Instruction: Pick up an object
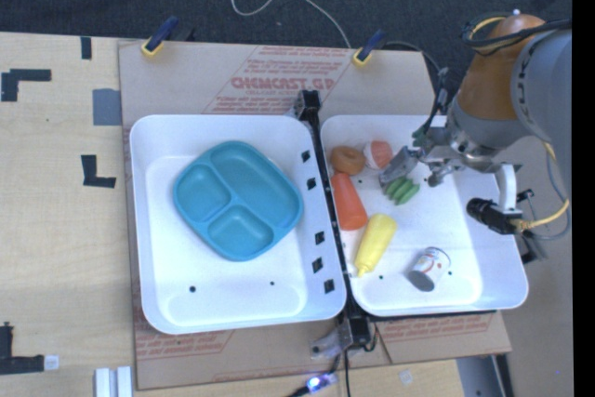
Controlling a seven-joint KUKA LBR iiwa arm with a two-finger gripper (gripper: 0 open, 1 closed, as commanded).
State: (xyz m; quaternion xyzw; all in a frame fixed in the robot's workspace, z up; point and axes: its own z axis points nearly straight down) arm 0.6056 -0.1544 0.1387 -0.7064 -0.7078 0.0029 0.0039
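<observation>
My gripper (406, 170) sits in the right bin (483, 288), just above the green item (403, 191), possibly touching it. Can't tell its state. Blue tray (238, 198) in left bin (158, 293).

We see a blue three-compartment plastic plate (238, 199) lying in the left shallow white bin (158, 293). Both bins rest on a brown cardboard sheet (270, 84) with red lettering, held by two yellow-and-blue clamps (160, 36) at its far edge.

Grey arm (548, 79) with orange band (493, 74); yellow cable; dark metal gripper (409, 170).
</observation>
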